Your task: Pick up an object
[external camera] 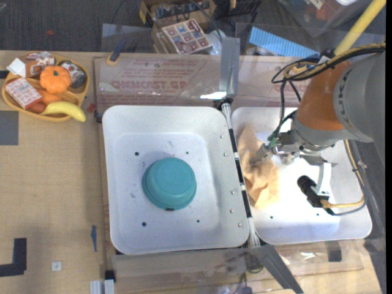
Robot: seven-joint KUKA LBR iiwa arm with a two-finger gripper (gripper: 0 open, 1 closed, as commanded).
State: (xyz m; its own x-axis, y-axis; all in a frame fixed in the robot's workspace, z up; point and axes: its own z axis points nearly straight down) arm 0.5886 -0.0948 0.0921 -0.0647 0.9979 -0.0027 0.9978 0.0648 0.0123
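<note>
The gripper (267,151) is being held low inside the right-hand bin (352,228), at the end of the grey arm, whose orange band (323,103) is being seen just behind it and towards the view's right. Its tip is being pointed at a crumpled tan cloth (262,185), which is lying immediately ahead of and below the gripper, bunched against the bin's wall on the side farthest from the arm. The tip is being seen right at the cloth's upper fold, but whether the cloth is being touched or gripped cannot be told, and whether the gripper is being held open or closed cannot be told either, since it is being viewed from above with its own body in the way. Beyond the cloth, across the divide between the bins, the left-hand bin (122,133) is being occupied by a teal bowl (169,183), which is sitting upside down near that bin's middle, well apart from the gripper. Much farther off in the same direction, and towards the top of the view, a shallow wicker dish (8,94) is resting on the bench outside the bins, and an orange toy pumpkin (55,78) and a yellow banana (65,109) are being carried in it along with some small packets.
</note>
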